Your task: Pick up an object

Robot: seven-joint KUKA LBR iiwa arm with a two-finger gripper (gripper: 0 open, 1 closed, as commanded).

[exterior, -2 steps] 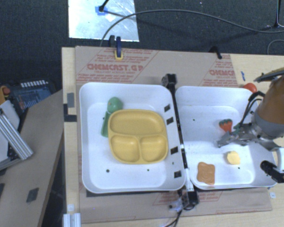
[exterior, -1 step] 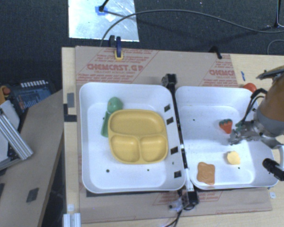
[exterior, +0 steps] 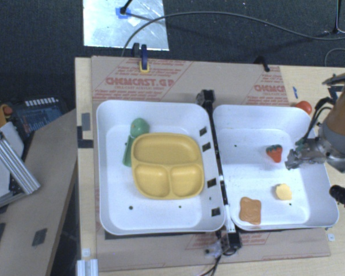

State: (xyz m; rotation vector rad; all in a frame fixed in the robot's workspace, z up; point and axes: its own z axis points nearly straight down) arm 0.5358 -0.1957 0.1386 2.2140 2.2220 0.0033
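Observation:
In the right bin (exterior: 259, 119) lie a red strawberry toy (exterior: 274, 153), a small pale yellow piece (exterior: 283, 192) and a flat brown cookie-like piece (exterior: 250, 210). My gripper (exterior: 293, 158) hangs low at the right side of that bin, just right of the strawberry and apart from it. Nothing shows between its fingers. In the left bin (exterior: 112, 211) sits a yellow divided plate (exterior: 165, 165) with a green toy (exterior: 133, 135) partly tucked under its upper left edge.
A black divider (exterior: 214, 154) runs between the two bins. The arm's grey body with its orange band (exterior: 340, 125) covers the right bin's right rim. A red object (exterior: 303, 106) rests just outside the right bin's far corner.

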